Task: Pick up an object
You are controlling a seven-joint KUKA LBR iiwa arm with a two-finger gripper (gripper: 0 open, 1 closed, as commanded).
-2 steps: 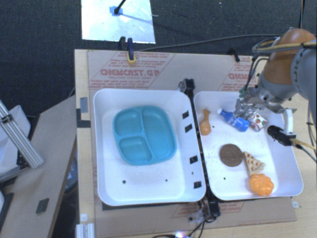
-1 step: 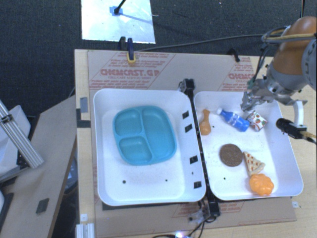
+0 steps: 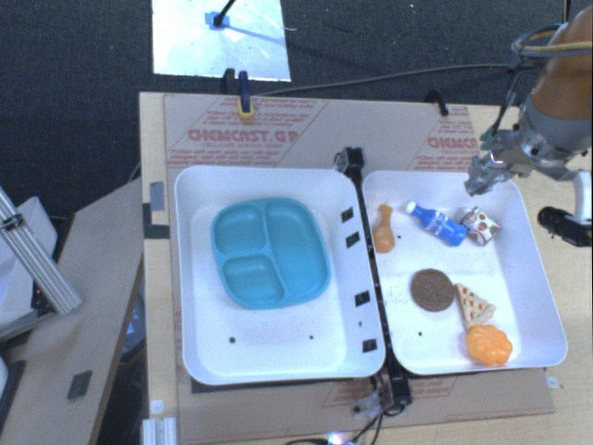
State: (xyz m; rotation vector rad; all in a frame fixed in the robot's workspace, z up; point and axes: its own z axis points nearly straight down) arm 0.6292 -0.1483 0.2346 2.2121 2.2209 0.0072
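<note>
1. The bench [image 3: 296, 123] is covered by a brown-paper-faced sheet printed with red lettering, and it stands on dark carpet; a pale side table [image 3: 83, 276] abuts it on the left, with a slanted aluminium rail [image 3: 37, 258] at the far left edge.
2. Behind the bench a shiny square plate [image 3: 220, 26] lies on the carpet, and a yellow-and-blue clamp [image 3: 243, 95] grips the bench's back edge.
3. A dark cable [image 3: 389, 77] runs along the back of the bench towards the arm.
4. The left white bin [image 3: 199, 341] holds a blue divided plate [image 3: 271, 252] with three compartments, lying flat near the bin's middle.
5. A row of black clips [image 3: 361, 258] runs down the seam where the two bins meet.
6. The right white bin [image 3: 542, 286] holds six small things: an orange toy bottle [image 3: 384, 229] near its left wall, a blue-and-white bottle [image 3: 437, 223] lying tilted, and a small red-and-white carton [image 3: 481, 226] touching the bottle's right end.
7. Further forward lie a brown round cookie [image 3: 432, 289], a pizza slice [image 3: 473, 305] just beside it, and an orange fruit [image 3: 488, 344] near the front right corner.
8. The gripper [image 3: 484, 176] hangs over the right bin's back edge, above and behind the carton, apart from every object; I cannot tell how it is set.
</note>
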